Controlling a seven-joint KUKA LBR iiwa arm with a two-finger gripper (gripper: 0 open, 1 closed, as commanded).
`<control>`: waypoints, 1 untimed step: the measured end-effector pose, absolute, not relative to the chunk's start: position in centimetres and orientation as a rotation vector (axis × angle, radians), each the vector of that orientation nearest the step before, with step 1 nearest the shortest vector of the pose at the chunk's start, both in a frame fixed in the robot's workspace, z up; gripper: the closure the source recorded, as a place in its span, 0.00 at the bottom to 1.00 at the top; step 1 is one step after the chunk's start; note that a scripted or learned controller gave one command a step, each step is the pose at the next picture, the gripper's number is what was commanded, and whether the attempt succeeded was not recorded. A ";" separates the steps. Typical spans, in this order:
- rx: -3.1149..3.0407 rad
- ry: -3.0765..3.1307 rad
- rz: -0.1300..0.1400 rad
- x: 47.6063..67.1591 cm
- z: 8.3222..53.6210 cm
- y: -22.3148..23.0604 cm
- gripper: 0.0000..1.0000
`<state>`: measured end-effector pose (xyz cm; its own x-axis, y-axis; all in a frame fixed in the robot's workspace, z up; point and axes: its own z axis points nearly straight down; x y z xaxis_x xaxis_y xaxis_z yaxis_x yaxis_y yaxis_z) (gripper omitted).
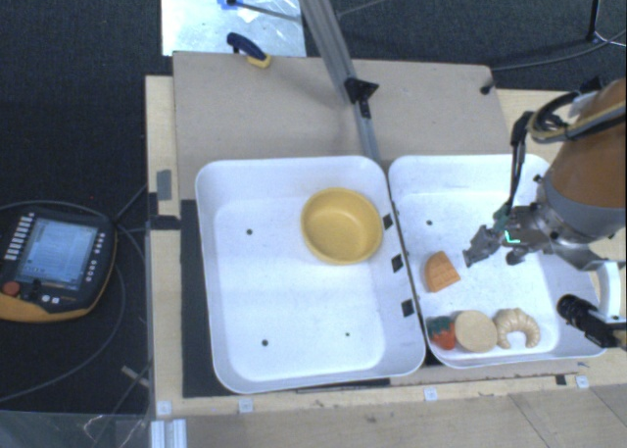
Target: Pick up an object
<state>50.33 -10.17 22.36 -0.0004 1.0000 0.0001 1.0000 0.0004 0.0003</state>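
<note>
My gripper hangs over the right bin, its two dark fingers spread apart with nothing between them. An orange wedge lies just left of the fingers, a short gap away. Along the bin's front edge sit a red and green piece, a round tan bun and a pale croissant. A yellow bowl rests in the left bin, near its back right corner.
A metal pole slants down to the back wall between the bins. A teach pendant lies on the floor at the left. A small blue and yellow clamp lies at the bench's back edge.
</note>
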 end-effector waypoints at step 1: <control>2.221 2.222 0.000 50.3 22.4 -10.2 0.00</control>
